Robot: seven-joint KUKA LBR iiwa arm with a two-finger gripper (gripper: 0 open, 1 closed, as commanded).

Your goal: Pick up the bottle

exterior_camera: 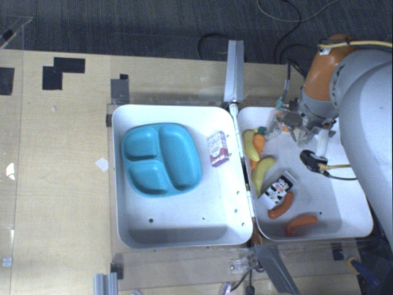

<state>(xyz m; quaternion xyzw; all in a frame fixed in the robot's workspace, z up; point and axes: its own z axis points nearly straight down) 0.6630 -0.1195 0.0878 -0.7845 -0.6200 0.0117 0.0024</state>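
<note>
My gripper (287, 125) hangs low over the far left part of the right bin (344, 214), close to a small green item (263, 129) and an orange carrot (259, 142). The arm's grey body and orange band (319, 72) cover the bin's far right corner. Something pale and cluttered sits right at the gripper, and I cannot tell what it is. I cannot pick out with certainty which item is the bottle. A small white and purple container (217, 148) lies in the left bin (178, 232), near its right wall.
A blue divided plate (161, 158) fills the left bin's upper left. In the right bin lie two yellow bananas (263, 169), a black and white box (278, 189) and two reddish sausages (301, 223). A metal divider post (234, 72) stands between the bins.
</note>
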